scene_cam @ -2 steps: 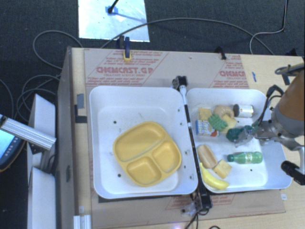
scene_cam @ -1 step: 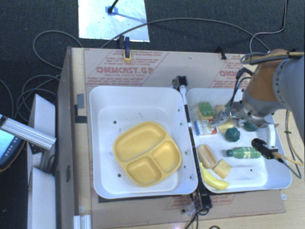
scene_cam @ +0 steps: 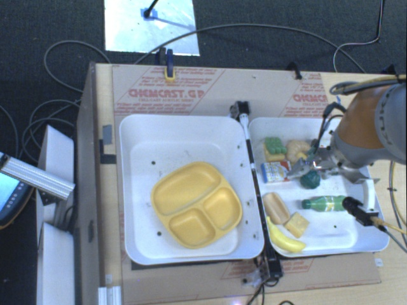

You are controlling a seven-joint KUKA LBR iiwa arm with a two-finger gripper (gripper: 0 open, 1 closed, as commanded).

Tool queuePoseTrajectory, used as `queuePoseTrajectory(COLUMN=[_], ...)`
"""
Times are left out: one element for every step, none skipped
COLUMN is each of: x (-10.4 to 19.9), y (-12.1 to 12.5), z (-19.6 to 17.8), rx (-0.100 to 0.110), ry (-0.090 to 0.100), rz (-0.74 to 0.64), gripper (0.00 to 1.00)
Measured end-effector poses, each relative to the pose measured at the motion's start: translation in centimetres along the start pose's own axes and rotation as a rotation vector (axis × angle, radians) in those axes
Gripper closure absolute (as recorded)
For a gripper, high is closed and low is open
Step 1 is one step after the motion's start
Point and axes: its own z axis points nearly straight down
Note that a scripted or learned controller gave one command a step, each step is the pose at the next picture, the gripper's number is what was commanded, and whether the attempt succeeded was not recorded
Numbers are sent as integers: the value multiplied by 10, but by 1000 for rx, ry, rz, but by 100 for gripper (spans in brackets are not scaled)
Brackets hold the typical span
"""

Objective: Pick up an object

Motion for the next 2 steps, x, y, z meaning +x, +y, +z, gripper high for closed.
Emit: queuePoseTrajectory(x=[0,98], y=[-2,43], z=[-8,-94], rx=[6,15], ry=[0,5], rz=[-2,-5], gripper=[100,100])
